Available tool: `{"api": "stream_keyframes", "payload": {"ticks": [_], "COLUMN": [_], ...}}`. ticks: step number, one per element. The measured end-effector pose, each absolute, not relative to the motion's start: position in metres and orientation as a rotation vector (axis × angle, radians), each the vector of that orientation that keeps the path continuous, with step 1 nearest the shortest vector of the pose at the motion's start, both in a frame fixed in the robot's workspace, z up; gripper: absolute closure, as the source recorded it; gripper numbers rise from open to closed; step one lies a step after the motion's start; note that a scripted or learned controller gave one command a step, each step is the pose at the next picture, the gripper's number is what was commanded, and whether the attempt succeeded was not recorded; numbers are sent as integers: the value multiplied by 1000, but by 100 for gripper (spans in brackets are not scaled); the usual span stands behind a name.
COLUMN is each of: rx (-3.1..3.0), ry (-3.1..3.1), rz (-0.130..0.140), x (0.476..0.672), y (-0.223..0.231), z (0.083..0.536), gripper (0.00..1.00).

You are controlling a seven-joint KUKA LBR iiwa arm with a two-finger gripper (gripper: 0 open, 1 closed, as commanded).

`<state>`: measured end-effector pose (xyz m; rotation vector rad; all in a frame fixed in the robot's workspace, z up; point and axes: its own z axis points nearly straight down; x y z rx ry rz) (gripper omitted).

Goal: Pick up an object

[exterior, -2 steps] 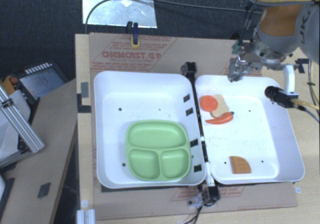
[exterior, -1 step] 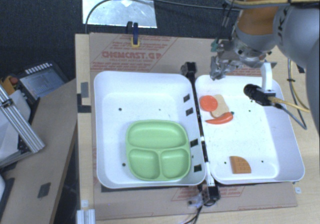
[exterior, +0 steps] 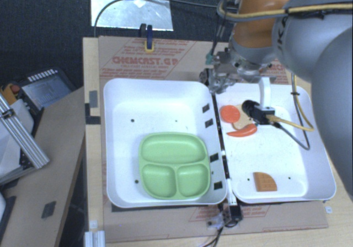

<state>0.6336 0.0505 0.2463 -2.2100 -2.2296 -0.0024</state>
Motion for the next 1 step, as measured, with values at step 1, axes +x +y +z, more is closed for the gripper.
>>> {"api": "stream_keyframes", "payload": {"ticks": [1], "rx": [-2212], "ry": [-2230], "rz": [-5], "x": [635], "y": [105], "z": [246], "gripper": [100]}}
